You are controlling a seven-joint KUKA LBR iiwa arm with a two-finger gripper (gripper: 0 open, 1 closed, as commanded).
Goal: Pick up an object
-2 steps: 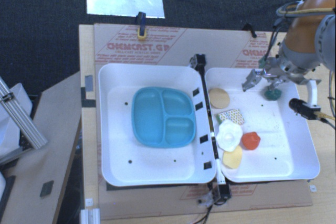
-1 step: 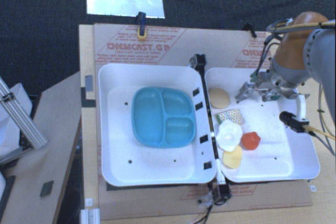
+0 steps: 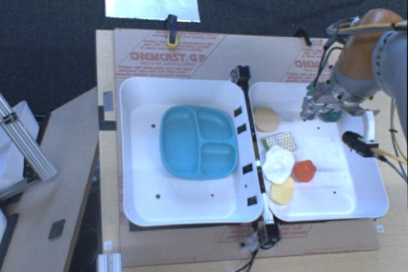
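Plainly, "CHEMCAST GP" shows red on the board (image 3: pixel 167 56) behind both bins (image 3: pixel 143 200)

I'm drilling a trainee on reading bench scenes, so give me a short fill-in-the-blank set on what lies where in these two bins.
1. The blue divided plate lies in the ____ bin as the camera sees it.
2. The orange-red piece lies in the right bin, just to the right of the ____ round piece.
3. The pincer is over the ____ bin.
4. Beside the pincer lies a small object of ____ colour.

Missing words: left; white; right; teal
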